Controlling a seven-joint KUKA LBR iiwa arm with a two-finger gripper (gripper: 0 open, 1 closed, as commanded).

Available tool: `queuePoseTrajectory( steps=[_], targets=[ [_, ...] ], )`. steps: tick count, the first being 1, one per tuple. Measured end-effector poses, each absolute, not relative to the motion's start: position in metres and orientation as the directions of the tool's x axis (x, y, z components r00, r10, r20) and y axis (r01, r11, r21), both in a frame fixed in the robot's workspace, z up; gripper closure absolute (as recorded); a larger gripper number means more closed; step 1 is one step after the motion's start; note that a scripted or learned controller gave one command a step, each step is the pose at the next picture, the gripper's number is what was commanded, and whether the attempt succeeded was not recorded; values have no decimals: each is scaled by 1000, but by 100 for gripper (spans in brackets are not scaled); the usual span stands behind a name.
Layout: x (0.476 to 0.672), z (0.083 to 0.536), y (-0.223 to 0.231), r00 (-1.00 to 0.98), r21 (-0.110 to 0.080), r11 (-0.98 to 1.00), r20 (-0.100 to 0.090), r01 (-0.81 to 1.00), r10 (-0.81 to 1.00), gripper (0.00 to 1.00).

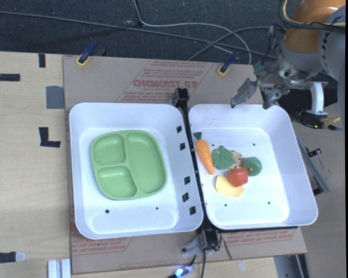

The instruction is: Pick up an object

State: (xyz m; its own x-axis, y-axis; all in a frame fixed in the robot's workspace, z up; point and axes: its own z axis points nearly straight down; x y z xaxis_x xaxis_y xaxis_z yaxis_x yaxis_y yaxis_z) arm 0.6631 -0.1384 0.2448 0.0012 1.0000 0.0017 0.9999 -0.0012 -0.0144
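Yellow fruit point(228, 187) lies in the right bin point(290, 204) — well below open, empty jaws.

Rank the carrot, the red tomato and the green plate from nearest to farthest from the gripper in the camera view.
From the gripper, open above the right bin's far edge:
1. carrot, right bin, left side.
2. red tomato, right bin, middle; too close to the carrot to rank firmly.
3. green plate, left bin.
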Motion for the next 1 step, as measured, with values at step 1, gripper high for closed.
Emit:
queuePoseTrajectory(
  steps=[1],
  targets=[
    [665, 253, -138, -2, -1, 2, 0, 1000, 1000, 0]
  ],
)
